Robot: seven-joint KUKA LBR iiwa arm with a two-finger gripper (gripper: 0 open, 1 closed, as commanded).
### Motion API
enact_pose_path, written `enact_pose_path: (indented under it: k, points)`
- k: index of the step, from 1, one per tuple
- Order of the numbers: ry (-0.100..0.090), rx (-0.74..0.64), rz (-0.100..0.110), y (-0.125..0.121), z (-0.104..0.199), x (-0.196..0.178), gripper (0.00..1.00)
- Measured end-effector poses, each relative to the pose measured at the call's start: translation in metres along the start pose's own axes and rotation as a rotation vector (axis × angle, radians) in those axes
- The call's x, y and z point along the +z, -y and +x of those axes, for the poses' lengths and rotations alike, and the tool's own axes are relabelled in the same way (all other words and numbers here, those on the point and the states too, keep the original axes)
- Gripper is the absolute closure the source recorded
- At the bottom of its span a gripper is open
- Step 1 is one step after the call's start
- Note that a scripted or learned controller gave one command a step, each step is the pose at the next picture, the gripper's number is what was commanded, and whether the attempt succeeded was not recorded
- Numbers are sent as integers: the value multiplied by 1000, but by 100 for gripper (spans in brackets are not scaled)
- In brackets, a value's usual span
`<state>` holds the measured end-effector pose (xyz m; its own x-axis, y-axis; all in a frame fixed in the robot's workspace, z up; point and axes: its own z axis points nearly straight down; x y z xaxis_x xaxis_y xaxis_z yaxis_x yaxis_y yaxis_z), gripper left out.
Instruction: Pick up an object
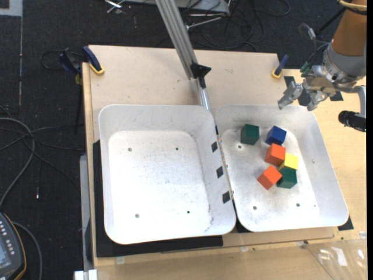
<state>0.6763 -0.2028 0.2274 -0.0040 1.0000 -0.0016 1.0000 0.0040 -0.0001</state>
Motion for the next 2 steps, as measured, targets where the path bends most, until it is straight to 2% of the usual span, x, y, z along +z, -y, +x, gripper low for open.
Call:
enact_pose_path:
  k: [1,2]
  points:
    - [-1,5,-2,-5,29,115,0]
    - [-1,6,3,33,28,133,0]
